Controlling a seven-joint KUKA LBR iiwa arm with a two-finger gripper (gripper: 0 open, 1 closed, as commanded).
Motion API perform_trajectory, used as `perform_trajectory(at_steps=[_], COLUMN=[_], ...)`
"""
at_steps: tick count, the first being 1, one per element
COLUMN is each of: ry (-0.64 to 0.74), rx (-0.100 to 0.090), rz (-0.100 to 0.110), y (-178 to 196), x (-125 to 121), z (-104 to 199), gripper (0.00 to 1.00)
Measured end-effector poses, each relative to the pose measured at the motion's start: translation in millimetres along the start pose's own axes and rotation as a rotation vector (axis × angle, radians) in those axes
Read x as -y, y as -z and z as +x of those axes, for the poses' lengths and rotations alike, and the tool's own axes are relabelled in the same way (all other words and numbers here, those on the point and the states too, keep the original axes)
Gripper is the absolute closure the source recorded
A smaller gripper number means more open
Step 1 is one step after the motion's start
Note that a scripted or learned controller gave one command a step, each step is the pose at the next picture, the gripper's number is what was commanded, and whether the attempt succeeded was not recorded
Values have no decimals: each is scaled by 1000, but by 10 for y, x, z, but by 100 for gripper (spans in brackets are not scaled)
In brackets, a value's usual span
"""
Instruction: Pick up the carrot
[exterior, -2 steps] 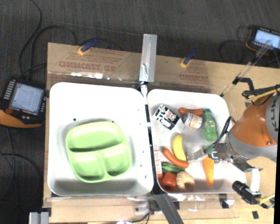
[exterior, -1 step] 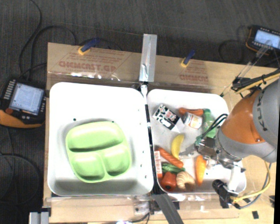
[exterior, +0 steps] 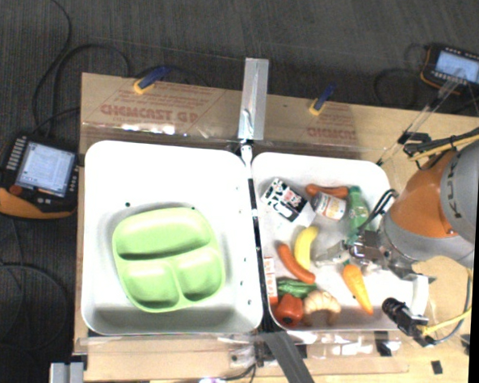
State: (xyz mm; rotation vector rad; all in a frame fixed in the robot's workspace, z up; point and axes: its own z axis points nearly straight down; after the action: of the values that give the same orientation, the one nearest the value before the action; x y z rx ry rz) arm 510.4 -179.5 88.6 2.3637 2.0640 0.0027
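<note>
- Left bin [exterior: 100, 219] holds a green divided plate [exterior: 168, 258].
- Right bin [exterior: 370, 174] holds a banana [exterior: 304, 244], a bottle [exterior: 357, 207] and the carrot [exterior: 357, 287] near its right edge.
- The tool [exterior: 355, 252] sits just above the carrot; its grip cannot be told.

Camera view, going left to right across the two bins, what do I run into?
Green divided tray in the left bin → black and white box → banana → small jar with the red label → carrot → gripper above the carrot → orange band on the arm.
</note>
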Motion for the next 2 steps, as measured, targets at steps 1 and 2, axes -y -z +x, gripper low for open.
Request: perform_trajectory(at_steps=[1, 2], ry=[2, 18], rx=[1, 0], rz=[-5, 8], y=[104, 972], x=[-18, 323], z=[11, 376], gripper=[100, 100])
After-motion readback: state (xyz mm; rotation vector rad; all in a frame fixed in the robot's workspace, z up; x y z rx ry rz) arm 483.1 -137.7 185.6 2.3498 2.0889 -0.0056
